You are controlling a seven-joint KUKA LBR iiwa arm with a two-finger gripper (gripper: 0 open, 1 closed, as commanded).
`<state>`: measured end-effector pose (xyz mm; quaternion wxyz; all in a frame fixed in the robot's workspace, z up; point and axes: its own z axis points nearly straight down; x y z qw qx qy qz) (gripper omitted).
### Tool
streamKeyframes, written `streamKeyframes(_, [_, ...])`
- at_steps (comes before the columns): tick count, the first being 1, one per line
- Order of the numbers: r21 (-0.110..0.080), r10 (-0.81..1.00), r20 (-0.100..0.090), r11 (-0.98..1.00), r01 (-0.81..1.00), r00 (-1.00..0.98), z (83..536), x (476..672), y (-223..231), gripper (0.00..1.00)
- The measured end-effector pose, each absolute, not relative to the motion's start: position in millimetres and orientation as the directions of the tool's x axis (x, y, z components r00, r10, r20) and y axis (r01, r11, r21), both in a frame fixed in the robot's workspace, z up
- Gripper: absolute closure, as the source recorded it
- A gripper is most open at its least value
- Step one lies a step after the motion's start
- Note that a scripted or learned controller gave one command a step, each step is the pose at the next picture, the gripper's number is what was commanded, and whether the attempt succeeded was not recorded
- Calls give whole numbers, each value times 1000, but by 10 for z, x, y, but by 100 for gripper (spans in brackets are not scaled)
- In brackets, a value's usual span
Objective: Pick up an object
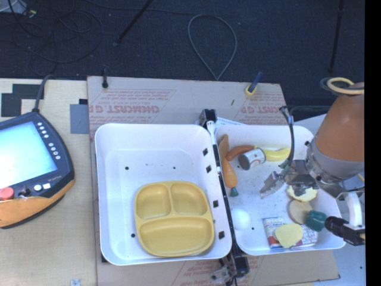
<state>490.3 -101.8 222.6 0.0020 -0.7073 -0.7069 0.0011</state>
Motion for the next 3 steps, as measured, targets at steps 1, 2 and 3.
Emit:
streamKeyframes(1, [-2,1000,1,0,1000,0,2417,5652,-866,0])
streamKeyframes(2, [-2,1000,1,0,1000,0,2447,6417,-730,0])
streamKeyframes(3, [-3,1000,1,2,1000,-2,2543,6417,-735,100])
